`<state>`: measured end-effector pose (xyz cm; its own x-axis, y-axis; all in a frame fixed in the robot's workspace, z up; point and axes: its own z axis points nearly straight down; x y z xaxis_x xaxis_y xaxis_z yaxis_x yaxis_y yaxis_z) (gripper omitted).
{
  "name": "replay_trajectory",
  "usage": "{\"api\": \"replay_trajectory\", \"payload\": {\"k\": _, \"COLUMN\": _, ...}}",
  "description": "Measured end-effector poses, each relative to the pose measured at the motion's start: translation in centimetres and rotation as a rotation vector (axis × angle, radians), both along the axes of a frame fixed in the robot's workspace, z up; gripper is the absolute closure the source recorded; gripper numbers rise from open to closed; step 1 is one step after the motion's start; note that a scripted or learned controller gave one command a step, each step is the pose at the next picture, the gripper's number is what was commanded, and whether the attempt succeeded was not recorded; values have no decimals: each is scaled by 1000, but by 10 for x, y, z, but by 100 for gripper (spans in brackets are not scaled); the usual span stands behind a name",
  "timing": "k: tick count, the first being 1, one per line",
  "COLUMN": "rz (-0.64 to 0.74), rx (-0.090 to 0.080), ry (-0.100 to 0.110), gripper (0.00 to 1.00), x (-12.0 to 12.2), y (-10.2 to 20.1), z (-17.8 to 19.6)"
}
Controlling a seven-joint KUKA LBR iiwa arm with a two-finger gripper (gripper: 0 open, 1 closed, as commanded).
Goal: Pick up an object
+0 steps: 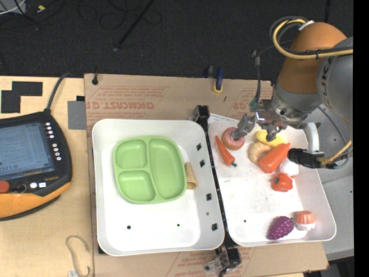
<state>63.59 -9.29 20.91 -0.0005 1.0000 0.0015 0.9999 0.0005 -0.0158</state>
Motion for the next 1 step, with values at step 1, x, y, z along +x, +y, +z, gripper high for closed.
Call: {"api": "replay_trajectory", "payload": {"k": 1, "rz": 2, "rx": -1, "ry": -15, "gripper": 0, "x": 3, "y": 0, "z": 9}}
